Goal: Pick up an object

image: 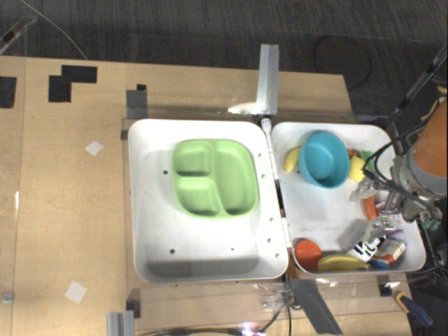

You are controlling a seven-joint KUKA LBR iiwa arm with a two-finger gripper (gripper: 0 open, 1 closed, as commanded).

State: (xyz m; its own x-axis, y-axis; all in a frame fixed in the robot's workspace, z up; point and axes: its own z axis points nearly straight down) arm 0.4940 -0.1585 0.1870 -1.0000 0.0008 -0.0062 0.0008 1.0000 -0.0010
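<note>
— Hovering low over the right shallow white bin (308,212), is the two-finger gripper (383,219) gripping anything?

— Cannot tell (cables blur it). Nearest candidates, likely its aim: the small black-and-white object (369,247) and long yellow banana-like piece (341,262) by the near wall; the turquoise plastic bowl (324,159) sits far.

— Surroundings?

— The green divided plastic tray (213,177) fills the left bin (150,208); light wooden bench (63,208), dark carpet (210,12) beyond.

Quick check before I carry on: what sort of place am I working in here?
Most likely a lab bin-picking station, not a kitchen: a wooden bench with two white bins, toy items like a green divided plate and blue bowl, and carpet beyond.
</note>
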